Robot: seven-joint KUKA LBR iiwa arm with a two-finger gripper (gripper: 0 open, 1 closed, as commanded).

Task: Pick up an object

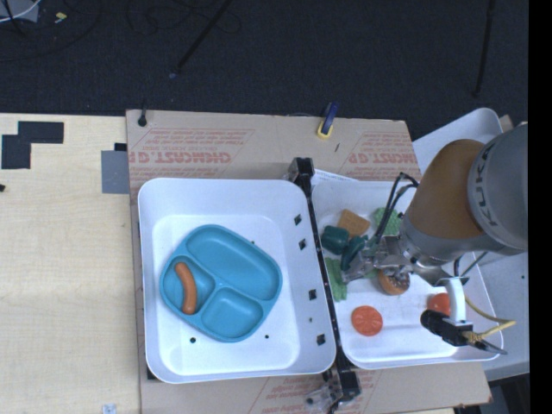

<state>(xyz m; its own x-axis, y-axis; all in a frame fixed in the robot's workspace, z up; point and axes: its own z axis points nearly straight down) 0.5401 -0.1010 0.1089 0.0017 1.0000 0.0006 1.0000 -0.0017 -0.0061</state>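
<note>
Fingers (355,259) of the gripper sit low in the right bin (405,352), over a dark teal piece (339,241) by the divider, but whether they are spread or closed cannot be told from above. Other pickable things lie close: a tan block (353,222) just behind and a red disc (366,320) nearer the camera, apart from the gripper.
</note>
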